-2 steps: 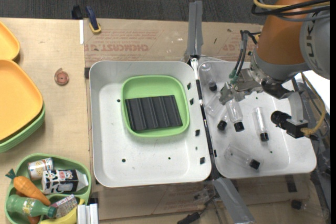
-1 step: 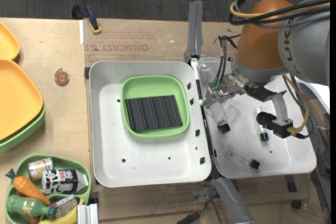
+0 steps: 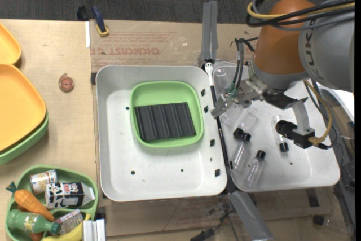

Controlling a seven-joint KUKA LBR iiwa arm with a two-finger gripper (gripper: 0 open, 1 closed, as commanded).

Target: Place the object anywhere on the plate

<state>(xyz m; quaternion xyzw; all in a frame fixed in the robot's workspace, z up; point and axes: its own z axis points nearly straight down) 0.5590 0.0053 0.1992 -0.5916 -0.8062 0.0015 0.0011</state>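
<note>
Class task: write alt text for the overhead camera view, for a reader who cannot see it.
A grey and orange robot arm reaches over the right white bin, which holds small clear vials with black caps. The left white bin holds a green plate bearing a dark ridged slab.

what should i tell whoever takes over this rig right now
Pincer: over the near-left corner of the right bin; whether it is open or shut cannot be told.
Job's things: three clear vials with black caps lie loose in the right bin. The green plate sits in the left bin, with a dark ribbed block on it.
Done: no vial is on the plate.
Left: grasp a vial, carry it across, set it on the plate.
</note>
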